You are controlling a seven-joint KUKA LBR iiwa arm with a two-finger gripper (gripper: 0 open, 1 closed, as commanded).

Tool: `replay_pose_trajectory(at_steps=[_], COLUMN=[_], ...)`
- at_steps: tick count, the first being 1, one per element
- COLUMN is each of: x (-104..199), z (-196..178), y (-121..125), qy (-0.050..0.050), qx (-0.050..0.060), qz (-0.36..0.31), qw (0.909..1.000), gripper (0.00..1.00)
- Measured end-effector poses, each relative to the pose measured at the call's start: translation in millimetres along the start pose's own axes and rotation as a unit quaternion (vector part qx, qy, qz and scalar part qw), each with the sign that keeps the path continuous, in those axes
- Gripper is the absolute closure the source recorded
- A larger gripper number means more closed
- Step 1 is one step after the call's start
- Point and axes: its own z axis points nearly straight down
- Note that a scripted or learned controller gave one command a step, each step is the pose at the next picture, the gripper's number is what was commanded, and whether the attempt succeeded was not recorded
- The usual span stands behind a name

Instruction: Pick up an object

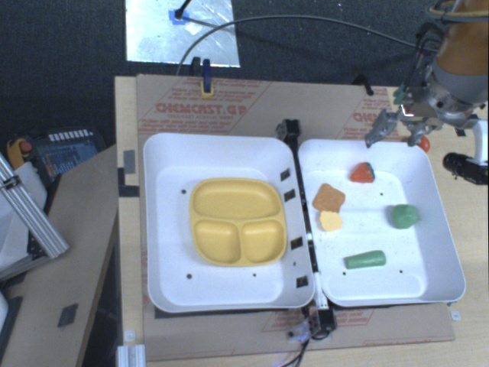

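Observation:
My gripper (397, 135) hangs over the far edge of the right bin (435, 212), fingers spread apart with nothing between them. Just below and left of it lies a red and green strawberry-like piece (362, 173). Further into the bin are a brown toast-shaped piece (328, 198), a small yellow piece (331, 221), a round green object (404, 215) and a long green object (364, 260).
The left bin (164, 205) holds a yellow three-compartment tray (238, 220). A black divider (299, 205) runs between the bins. A blue and yellow clamp (206, 79) sits at the bench's back edge. Cables run across the dark floor behind.

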Motion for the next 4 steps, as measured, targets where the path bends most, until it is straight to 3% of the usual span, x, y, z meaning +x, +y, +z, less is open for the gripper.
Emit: replay_pose_trajectory(at_steps=[1,3,4], x=[0,3,-2], z=[-7,78,138], y=[2,1,6], qy=[-0.001,-0.001,-0.001], qx=[-0.006,-0.004,-0.004], qz=[-0.001,-0.001,0.0], qw=[1.0,1.0,1.0], gripper=[0.0,0.0,0.0])
